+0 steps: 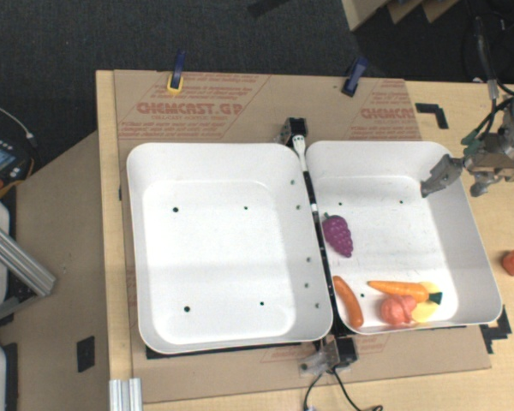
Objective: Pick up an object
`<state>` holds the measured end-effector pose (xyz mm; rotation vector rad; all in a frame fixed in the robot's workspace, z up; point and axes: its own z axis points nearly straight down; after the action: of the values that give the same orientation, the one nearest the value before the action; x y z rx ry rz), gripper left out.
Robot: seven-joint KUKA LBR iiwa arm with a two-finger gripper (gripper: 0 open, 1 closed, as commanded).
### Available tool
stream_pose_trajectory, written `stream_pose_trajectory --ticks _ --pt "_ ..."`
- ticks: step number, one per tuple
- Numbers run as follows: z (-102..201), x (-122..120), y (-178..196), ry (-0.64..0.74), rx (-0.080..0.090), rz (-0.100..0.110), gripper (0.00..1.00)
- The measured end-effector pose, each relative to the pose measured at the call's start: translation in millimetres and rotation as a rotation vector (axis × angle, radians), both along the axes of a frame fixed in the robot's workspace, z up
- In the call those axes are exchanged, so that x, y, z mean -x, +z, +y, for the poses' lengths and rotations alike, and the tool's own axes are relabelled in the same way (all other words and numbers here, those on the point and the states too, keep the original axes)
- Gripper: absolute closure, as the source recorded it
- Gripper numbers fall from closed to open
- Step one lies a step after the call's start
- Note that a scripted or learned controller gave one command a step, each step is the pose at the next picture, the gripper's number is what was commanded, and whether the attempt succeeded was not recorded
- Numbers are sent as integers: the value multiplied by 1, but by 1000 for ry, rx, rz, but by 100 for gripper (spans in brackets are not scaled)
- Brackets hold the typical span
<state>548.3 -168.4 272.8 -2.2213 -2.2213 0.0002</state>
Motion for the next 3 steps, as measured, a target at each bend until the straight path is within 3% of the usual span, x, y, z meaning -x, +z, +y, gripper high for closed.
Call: stream_pose_trajectory --ticks 1,2,3 --pt "0 -1 11 1 1 -3 100" --pt "-55 41 17 -4 0 1 100" --pt "-55 56 -19 -2 -2 4 100"
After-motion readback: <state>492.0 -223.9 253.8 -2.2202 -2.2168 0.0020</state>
